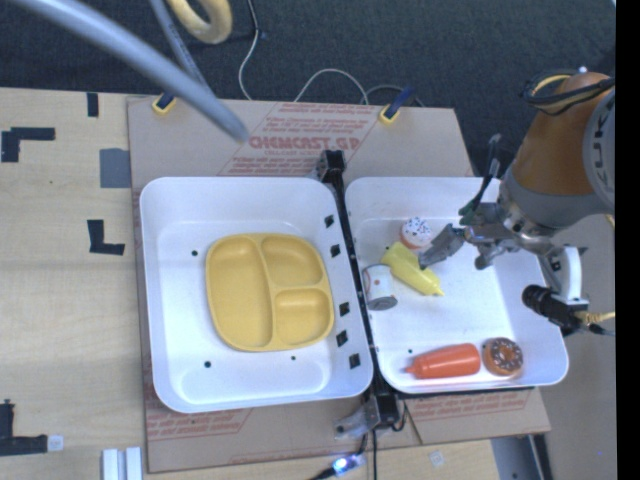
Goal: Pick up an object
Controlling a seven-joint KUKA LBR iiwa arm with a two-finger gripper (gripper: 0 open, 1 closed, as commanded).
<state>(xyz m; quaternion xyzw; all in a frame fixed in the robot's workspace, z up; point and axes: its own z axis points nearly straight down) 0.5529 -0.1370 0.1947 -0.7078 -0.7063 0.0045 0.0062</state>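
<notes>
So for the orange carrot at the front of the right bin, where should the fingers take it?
Grip the carrot across its thick middle, coming straight down from above. It lies flat, lengthwise along the right bin's front wall, with a donut close at its right end, so its long sides offer the freest faces, though the front wall crowds one.

I count 2 bins (160, 268), 1 tray (268, 290), 1 banana (412, 270), 1 carrot (445, 361), 1 donut (502, 356), 1 can (379, 287), 1 cupcake (417, 232).
</notes>
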